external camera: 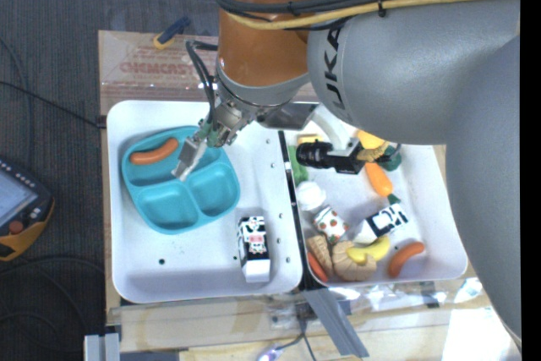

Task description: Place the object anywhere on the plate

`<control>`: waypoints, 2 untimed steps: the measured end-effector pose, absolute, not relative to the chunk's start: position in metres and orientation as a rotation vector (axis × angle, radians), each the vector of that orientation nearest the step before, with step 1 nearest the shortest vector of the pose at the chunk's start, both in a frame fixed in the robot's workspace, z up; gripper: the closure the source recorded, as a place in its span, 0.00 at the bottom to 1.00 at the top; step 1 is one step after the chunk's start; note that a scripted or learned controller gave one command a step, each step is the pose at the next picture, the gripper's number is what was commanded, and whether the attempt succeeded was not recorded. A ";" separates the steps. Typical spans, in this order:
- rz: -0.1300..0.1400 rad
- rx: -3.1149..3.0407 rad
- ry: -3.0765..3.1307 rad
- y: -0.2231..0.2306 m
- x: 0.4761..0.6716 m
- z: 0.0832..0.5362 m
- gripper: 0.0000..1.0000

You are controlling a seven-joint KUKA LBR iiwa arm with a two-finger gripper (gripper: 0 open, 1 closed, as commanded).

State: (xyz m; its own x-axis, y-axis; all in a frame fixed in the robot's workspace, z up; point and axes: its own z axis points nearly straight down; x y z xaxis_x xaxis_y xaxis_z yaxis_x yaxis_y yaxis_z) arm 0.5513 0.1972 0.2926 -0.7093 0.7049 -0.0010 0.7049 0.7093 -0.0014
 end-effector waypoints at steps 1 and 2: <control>-0.005 1.195 2.904 0.198 0.552 0.301 1.00; -0.003 1.072 2.951 0.226 0.544 0.304 1.00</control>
State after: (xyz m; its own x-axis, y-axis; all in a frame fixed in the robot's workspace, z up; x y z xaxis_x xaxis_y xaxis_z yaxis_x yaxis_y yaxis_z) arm 0.5440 0.2265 0.3036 -0.7668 0.6419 -0.0020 0.6419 0.7668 -0.0016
